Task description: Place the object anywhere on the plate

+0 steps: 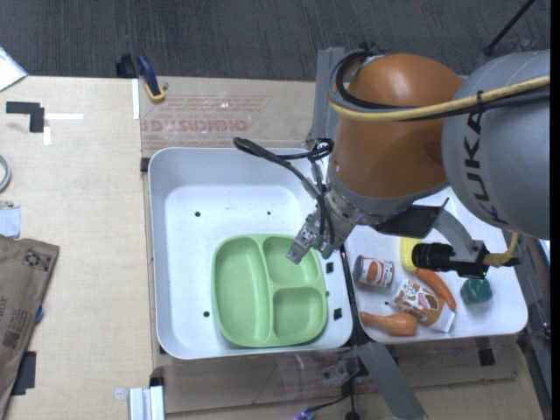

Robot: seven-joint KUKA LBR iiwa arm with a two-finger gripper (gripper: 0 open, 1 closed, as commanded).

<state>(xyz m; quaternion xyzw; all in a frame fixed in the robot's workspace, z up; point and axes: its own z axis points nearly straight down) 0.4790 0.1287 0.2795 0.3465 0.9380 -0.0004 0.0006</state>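
The green plate (262,296) looks like smooth matt plastic. The left bin (175,234) is white plastic with a soft shine on its rim. The orange band (394,125) on the arm is glossy and reflects light, and the grey arm shell (507,138) is smooth. The desk (79,191) looks like pale wood, with brown cardboard (219,116) lying on it
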